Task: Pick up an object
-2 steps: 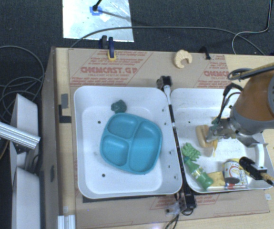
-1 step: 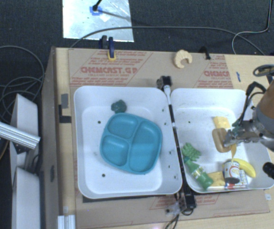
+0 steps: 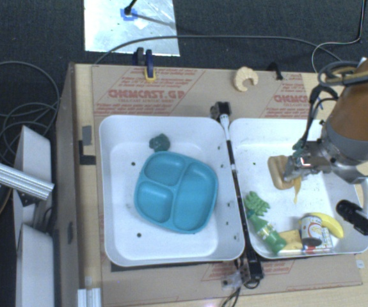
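Gripper low in right bin, over tan slab with yellow strip beside; grip state: cannot tell. Step: reaching for a grasp. Next: close on slab, lift straight, clear of banana and can

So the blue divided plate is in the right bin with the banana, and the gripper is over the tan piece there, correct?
Not quite. The camera view shows the blue divided plate in the left bin, not the right bin. The banana does lie in the right bin, and the gripper is over the tan piece there.
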### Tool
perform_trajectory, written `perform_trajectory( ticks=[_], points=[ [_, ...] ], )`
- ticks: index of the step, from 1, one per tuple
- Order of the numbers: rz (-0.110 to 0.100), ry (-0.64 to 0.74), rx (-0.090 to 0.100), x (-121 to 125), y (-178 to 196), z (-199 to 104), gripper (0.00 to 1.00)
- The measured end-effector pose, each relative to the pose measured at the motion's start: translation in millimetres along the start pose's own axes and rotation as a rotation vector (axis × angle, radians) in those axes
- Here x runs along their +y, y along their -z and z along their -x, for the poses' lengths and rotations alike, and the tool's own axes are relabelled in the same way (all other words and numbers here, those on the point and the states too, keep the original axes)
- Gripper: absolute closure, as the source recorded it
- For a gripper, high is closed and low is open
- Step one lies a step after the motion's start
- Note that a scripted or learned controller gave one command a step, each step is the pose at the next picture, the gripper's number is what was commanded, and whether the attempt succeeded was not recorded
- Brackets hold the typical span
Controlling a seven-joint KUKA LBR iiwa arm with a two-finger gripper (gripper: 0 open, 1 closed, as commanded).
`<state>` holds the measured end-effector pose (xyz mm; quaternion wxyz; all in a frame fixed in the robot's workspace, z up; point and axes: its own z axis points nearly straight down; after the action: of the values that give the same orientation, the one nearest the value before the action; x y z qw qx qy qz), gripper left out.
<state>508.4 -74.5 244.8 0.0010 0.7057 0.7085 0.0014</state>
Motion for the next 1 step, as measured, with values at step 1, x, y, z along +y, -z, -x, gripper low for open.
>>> perform_trajectory(
  ticks=[1],
  points=[
    [-0.001,0.001,0.001,65.1,5.2,-48.0,1.0]
  ],
)
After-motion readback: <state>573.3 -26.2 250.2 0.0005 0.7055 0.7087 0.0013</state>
